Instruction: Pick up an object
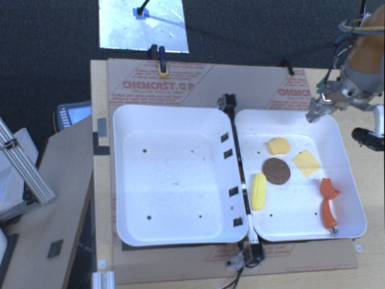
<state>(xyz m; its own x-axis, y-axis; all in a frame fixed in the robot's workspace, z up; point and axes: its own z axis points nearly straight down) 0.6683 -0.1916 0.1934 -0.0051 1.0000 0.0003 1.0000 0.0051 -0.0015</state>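
Five candidate objects are found in the right bin (pixel 346 161): a yellow corn cob (pixel 258 191) near the divider, a brown round disc (pixel 277 171) just beside it, a small orange-yellow piece (pixel 278 145) above, a pale yellow wedge (pixel 307 162) to the right, and an orange carrot (pixel 328 205) along the right wall. They are spread loosely, so most can be approached singly. The left bin (pixel 174 173) is seen alongside. The gripper (pixel 317 110) is held over the right bin's far corner, nothing between it; whether it is open or closed cannot be told.
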